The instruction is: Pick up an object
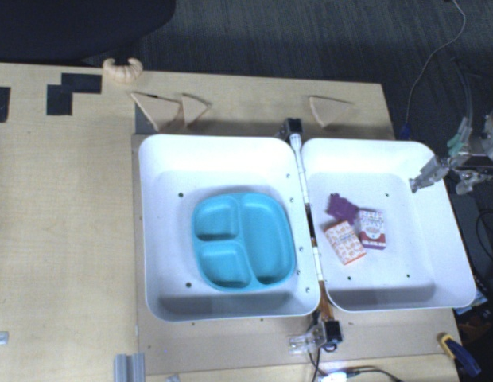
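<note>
Your gripper (425, 180) sits at the far right, over the right edge of the right bin (405, 289); most of the arm is cut off by the frame edge, so you only get a grey metallic cluster and one thin finger-like tip pointing down-left toward the bin rim. Can't tell whether it's apart or together, the tip is too small and blurred. Nothing visible between the tips. Pickable items are all in the right bin, left of centre, well apart from the gripper: a purple object (340, 206), shape hard to read, touching or just overlapping a small carton (371, 228) with red and white print, and an orange-red patterned box (345, 242) lying just beside both. Print on both packs is there but unreadable at this resolution, no brand legible. Left bin (163, 213) holds a blue divided tray (244, 240) with three compartments, flat in the middle. Cabling and a small connector (326, 334) sit at the bottom between the bins, partly cut off. Tan knob-like thing (122, 70) on the bench top-left, can't identify it.
</note>
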Robot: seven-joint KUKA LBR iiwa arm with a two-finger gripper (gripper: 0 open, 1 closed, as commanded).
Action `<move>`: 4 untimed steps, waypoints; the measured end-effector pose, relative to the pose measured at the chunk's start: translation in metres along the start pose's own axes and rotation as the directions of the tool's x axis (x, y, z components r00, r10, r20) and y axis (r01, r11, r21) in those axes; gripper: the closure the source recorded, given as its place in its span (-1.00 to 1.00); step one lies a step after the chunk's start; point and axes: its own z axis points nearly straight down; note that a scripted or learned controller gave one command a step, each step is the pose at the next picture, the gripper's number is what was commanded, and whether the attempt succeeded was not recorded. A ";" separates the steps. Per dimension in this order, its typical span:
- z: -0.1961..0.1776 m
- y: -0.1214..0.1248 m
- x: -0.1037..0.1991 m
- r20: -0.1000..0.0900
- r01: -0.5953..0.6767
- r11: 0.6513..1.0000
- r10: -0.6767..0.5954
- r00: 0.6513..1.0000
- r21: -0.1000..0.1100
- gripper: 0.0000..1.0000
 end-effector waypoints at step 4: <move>0.176 -0.057 -0.019 0.000 -0.002 1.000 0.002 1.000 -0.001 -1.00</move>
